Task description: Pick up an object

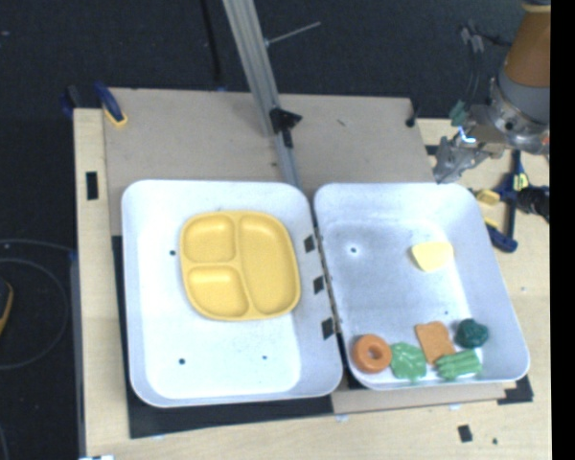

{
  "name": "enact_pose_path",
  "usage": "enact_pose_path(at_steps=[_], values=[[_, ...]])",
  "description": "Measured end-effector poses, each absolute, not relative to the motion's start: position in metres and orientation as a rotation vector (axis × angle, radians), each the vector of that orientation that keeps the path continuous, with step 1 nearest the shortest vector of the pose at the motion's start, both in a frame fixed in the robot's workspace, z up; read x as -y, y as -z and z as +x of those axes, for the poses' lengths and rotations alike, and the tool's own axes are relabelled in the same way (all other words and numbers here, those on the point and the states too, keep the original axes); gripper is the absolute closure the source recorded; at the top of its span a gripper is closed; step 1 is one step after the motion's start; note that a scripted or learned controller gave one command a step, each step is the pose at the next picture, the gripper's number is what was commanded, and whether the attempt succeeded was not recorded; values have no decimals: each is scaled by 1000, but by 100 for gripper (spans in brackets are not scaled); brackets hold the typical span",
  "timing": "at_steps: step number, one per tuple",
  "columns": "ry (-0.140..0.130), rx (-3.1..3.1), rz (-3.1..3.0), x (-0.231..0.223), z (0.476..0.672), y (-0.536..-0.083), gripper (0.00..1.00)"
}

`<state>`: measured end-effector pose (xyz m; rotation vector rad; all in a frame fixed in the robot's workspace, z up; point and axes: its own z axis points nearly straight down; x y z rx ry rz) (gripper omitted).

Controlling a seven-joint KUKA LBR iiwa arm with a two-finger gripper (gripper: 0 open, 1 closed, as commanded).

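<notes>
The hand (448, 166) hovers above the right bin's (383, 220) far corner; whether it is spread or pressed together, I cannot tell. Toys lie below.

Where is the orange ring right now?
The orange ring lies in the right bin, at its near left corner, with the light green piece just to its right.
</notes>
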<state>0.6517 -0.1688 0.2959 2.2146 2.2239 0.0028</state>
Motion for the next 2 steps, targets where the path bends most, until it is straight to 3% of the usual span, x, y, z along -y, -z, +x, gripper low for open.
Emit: enact_pose_path(at_steps=[2], values=[[0,-2230,2214,52,628,-280,100]])
